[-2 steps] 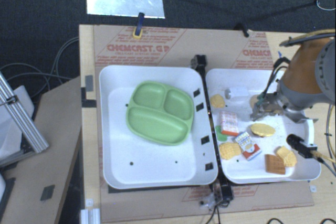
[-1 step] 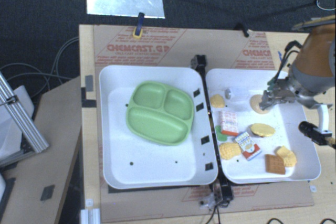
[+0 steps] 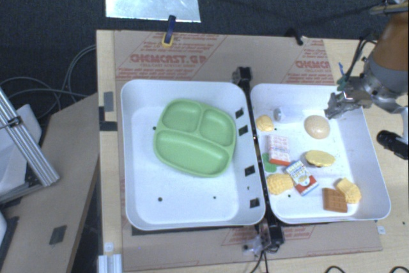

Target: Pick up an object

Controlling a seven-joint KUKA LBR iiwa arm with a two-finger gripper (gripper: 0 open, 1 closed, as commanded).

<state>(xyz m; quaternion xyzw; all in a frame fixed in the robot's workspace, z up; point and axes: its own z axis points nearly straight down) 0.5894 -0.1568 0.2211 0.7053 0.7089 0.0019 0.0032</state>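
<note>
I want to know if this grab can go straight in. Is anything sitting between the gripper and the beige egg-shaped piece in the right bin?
Nothing visible does. The gripper hangs over the right bin, just up and right of the beige egg-shaped piece, with bare white floor between them.

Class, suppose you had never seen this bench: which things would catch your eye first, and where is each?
First, the green divided plate lying alone in the left bin. Next, the cluster of small toy foods, such as the beige egg-like piece, in the right bin. Then the gripper above that bin's far right corner.
</note>
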